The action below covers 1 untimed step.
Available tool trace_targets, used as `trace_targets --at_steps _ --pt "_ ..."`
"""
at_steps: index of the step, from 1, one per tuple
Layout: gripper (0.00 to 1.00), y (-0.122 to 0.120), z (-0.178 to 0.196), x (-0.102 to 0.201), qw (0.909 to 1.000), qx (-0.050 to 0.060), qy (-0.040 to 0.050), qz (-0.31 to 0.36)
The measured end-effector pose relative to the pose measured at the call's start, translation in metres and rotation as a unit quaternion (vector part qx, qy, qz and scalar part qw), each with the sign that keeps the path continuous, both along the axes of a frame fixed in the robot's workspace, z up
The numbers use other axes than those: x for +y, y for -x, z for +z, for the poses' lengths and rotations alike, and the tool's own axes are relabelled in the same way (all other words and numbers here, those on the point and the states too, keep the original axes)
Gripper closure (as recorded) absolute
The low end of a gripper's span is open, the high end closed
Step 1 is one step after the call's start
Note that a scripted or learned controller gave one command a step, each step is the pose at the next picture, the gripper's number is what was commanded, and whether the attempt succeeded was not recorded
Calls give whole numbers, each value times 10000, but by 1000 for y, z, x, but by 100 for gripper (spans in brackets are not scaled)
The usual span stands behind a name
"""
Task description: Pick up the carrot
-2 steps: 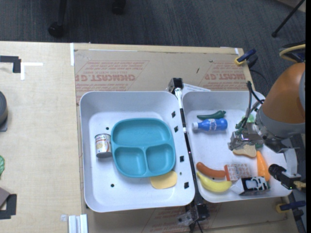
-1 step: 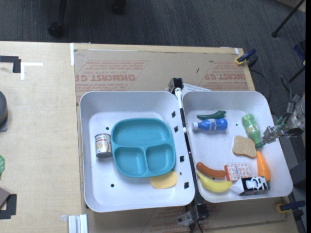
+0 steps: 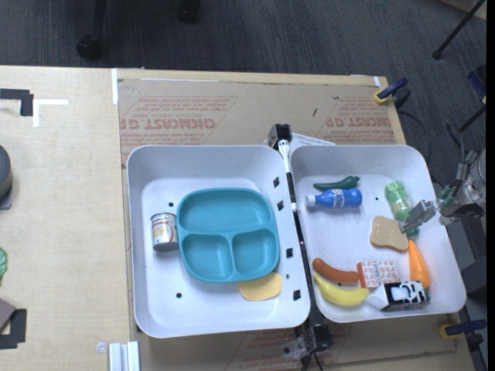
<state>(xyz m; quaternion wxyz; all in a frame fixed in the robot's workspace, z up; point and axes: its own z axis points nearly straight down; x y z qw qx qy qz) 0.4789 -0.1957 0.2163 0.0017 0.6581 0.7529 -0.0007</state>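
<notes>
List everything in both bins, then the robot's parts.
tray: 1, teal, left bin
can: 1, silver, left of tray
yellow disc: 1, below tray
chilli: 1, dark green, right bin top
bottle: 1, blue and white
green item: 1, light green
bread slice: 1, tan
carrot: 1, orange, right side
sausage: 1, red-brown
banana: 1, yellow
small box: 1, red and white
carton: 1, black and white
pincer: 1, grey, above carrot
</notes>
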Motion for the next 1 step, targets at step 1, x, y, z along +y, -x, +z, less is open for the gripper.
trace_targets --at_steps 1 --pt "0 0 -127 -18 9992 36 -96 397"
